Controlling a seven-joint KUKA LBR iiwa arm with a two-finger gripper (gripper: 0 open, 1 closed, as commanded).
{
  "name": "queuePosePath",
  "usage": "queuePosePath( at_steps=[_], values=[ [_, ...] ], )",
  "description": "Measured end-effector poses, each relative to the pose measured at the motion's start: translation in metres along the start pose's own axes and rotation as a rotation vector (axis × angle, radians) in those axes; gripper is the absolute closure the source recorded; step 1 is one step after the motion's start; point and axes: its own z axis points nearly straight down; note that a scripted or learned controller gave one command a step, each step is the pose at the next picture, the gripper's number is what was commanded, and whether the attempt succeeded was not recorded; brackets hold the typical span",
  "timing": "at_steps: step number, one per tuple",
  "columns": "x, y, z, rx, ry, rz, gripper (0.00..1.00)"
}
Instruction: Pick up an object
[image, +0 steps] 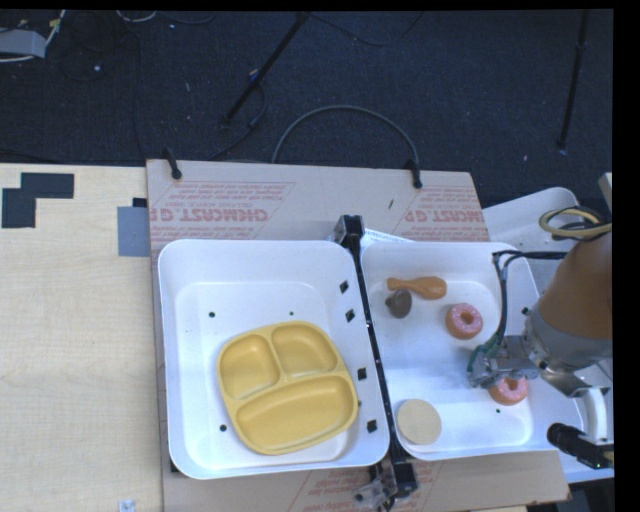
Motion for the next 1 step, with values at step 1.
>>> queuePosePath(
  at_steps=[1],
  values=[
    [-0.0063, -0.0081, -0.0492, -0.005, -0.002, 0.000, 1.00]
  ],
)
